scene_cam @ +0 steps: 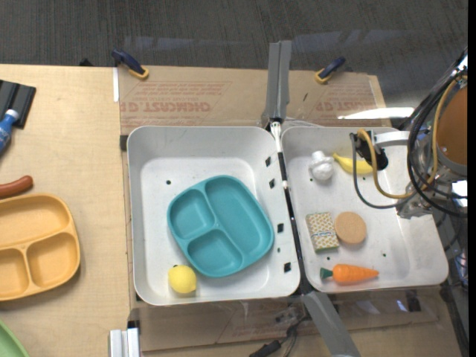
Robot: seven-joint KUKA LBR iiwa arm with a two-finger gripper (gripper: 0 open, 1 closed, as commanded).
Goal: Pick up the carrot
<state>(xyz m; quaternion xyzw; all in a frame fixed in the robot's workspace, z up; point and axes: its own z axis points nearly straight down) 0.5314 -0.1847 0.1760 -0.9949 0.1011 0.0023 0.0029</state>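
Note:
The carrot (353, 274) is orange with a green stub at its left end. It lies flat near the front edge of the right bin (416, 255), with bare bin floor around it. The arm's orange band (454, 125) and a bundle of black cables show at the right edge, over the bin's right side. The gripper (413, 208) appears as a grey piece below the cables, up and to the right of the carrot and well apart from it. Nothing shows in its hold.
The right bin also holds a tan round disc (351, 227), a patterned small box (321, 231), a white lump (321, 167) and a yellow banana (351, 163). The left bin (149, 199) has a teal divided plate (219, 224) and a lemon (182, 280). An orange tray (33, 248) sits far left.

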